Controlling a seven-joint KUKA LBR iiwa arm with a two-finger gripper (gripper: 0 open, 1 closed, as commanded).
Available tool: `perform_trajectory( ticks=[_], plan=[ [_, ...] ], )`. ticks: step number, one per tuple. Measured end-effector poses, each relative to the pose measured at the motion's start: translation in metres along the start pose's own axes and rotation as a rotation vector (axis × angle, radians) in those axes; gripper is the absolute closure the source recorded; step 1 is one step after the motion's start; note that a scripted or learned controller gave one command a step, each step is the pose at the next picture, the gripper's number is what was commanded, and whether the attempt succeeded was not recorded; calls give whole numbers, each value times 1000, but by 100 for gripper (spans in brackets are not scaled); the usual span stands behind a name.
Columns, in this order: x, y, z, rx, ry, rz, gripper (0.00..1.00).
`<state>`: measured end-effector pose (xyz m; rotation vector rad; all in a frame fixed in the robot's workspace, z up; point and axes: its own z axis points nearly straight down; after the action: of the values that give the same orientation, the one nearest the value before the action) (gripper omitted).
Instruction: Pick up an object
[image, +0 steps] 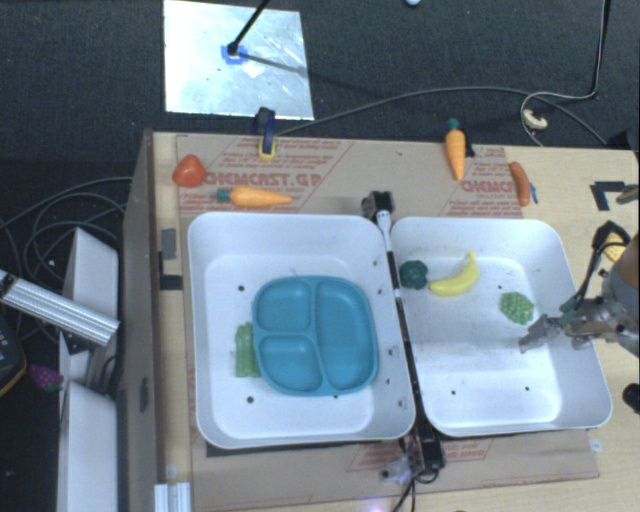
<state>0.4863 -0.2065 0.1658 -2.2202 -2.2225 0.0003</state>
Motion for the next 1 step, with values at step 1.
perform_trajectory(
  ticks=[1],
  plan=[
    [0, 74, 35, -2, -1, -2, 0]
  ],
)
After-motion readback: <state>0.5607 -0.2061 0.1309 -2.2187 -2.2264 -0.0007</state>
